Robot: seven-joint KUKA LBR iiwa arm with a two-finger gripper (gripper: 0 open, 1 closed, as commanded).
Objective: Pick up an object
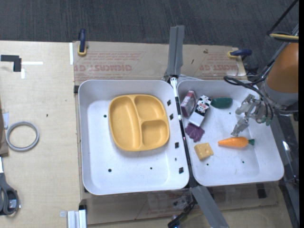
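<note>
In the right bin (266, 172) lie an orange toy carrot (232, 143), a yellow cheese wedge (204, 151), a purple piece (194, 132), a black-and-white carton (202, 107), a dark red carton (188, 102) and a green item (221, 102). My gripper (241, 117) hangs at the bin's right side, just above the carrot and to the right of the cartons. Its two metal fingers (240, 127) are spread open and hold nothing.
The left bin (95, 170) holds a yellow divided plate (138, 122). A grey ring (21, 136) and scissors (8, 198) lie on the bench at the far left. Clamps (82, 42) sit at the back edge, and cables (247, 77) run behind the right bin.
</note>
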